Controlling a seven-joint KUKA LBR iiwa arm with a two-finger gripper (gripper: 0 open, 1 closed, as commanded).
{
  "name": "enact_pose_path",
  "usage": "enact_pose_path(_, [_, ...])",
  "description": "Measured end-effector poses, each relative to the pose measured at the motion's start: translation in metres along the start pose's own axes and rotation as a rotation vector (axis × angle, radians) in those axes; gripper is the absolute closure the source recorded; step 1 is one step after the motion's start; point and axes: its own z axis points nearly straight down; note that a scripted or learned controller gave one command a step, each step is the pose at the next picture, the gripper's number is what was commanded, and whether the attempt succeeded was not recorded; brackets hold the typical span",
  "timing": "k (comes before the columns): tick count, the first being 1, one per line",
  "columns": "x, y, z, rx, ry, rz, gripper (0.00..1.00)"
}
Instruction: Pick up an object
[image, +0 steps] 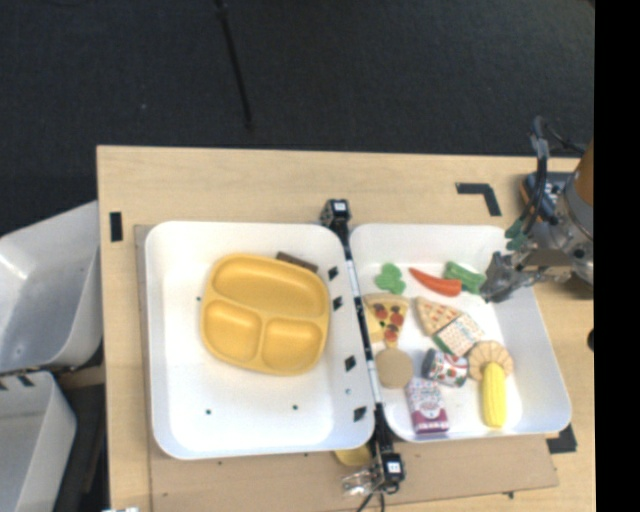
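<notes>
The tabletop (250, 185) carries two shallow white bins side by side.

Left bin (180, 400): contains one yellow divided plate (266, 313) with three compartments. A small dark brown object (297, 262) lies at the plate's far edge, partly hidden by it.

Right bin (535, 380): contains a group of toy food items.
- Green piece (391, 278) near the divider between the bins.
- Red chili pepper (435, 282), just beside a second green piece (462, 273).
- Pizza slice (386, 319) below the first green piece.
- Triangular sandwich-like wedge (441, 318) to its right.
- Round tan cookie (394, 367).
- Small can (446, 368) lying on its side.
- Pink-and-white carton (427, 408) near the bin's front edge.
- Corn cob (495, 394), upright in the view, touching a tan ridged item (490, 354) above it.

End effector (499, 281): positioned over the upper right part of the right bin, near the second green piece and the chili pepper. Whether it is spread or closed cannot be determined from this view. No object is visible in its grasp.
</notes>
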Motion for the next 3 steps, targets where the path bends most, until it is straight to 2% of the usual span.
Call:
enact_pose_path(1, [0.105,0.002,-0.035,0.004,0.004,-0.015,1.0])
enact_pose_path(2, [0.035,0.002,-0.076,0.004,-0.001,0.001,1.0])
enact_pose_path(3, [0.141,0.0,0.021,0.018,0.003,-0.013,1.0])
